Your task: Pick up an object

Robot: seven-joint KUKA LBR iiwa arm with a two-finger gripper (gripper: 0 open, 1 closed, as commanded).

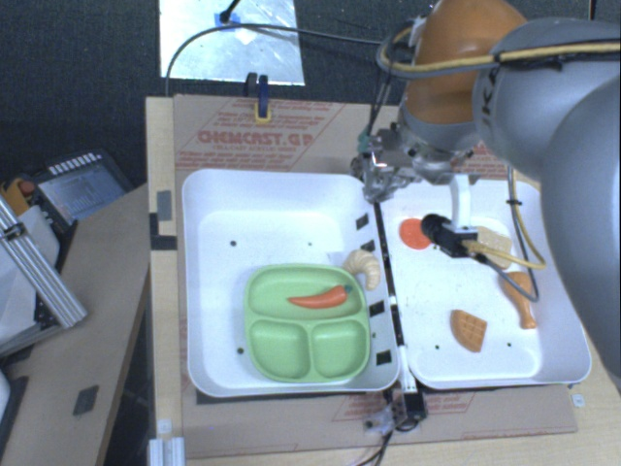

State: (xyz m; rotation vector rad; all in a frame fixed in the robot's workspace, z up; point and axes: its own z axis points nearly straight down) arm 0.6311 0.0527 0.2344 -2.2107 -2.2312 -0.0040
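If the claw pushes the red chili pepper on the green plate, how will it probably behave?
The red chili pepper looks thin and smooth, so it probably slides easily. It lies in the green plate's large compartment, whose raised rim would likely stop it.

A dark carpet [78, 56] lies beyond the surface [116, 260], toward twelve o'clock. A shiny foil sheet [233, 22] rests on it. At nine o'clock sit a metal rail [39, 270] and a dark device [82, 187].
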